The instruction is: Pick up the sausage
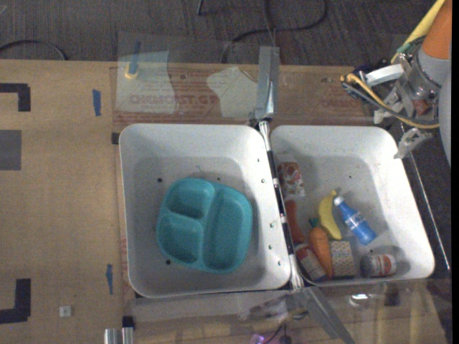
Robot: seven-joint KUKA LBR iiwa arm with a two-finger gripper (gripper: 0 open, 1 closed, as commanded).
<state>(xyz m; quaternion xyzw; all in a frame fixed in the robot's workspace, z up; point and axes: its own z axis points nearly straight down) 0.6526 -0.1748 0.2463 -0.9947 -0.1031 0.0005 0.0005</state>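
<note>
Sausage: lying in the right bin, a little right of centre and low in the frame, stretching lengthwise along that bin's left wall, reddish-brown, resting on the bin floor and well apart from the gripper.

Sitting just above it in the frame, hugging the same wall: a small red-and-white packet. Lying just right of its lower end: a carrot, orange with a green top, running down toward the bin's lower edge. Crowding the lower left corner beside the carrot: a small red-and-white can. Standing just right of the carrot: a tan block. Lying near the lower right corner: a grey can on its side. Curving in the middle of the bin: a banana, touching or nearly touching a blue bottle lying tilted at its right.

Filling much of the left bin, centre-left of the frame: a teal divided plate, lying flat.

Hanging at the upper right of the frame, over the right bin's upper right corner: gripper, below the grey wrist and trailing yellow and blue cables. Holding nothing visible; not possible to tell whether standing wide or narrow.
</note>
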